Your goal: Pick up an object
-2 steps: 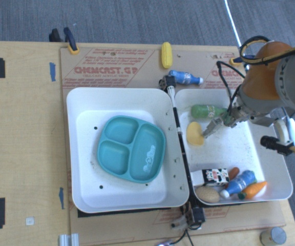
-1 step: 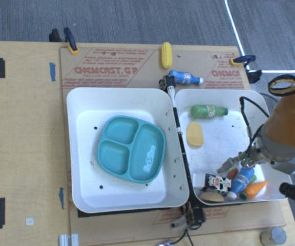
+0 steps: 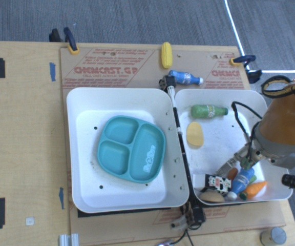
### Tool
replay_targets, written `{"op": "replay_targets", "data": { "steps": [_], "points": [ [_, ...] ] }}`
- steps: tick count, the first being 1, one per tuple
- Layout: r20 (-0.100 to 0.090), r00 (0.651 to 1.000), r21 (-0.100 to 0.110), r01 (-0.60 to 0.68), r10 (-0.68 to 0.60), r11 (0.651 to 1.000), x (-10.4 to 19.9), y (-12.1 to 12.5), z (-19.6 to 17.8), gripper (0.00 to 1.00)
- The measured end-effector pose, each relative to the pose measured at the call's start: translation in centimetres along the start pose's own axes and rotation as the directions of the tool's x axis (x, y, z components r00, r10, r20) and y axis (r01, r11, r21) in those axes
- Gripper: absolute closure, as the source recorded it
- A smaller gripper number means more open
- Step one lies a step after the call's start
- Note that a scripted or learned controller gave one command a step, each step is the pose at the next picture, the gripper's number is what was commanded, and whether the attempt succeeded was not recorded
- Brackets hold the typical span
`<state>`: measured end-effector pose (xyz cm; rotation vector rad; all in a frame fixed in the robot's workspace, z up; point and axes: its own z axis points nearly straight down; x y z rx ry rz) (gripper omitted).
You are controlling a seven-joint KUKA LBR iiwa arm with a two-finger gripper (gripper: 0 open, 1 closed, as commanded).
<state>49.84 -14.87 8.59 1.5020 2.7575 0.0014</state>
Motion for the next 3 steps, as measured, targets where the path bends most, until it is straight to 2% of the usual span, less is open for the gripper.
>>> {"op": "replay_targets", "data": {
  "steps": [1,2,3],
  "points": [
    [0.006,1.0,-0.005,-0.002,0.002,1.0,-0.2,0.1,-1.1,1.0],
    [0.001,0.987,0.0,-0.159,0.159,0.987,6.6,2.8,-9.9,1.0],
    [0.003,0.997,-0.001,0.078,-0.078,0.997,2.2,-0.8,-10.1,1.0]
  ]
}}
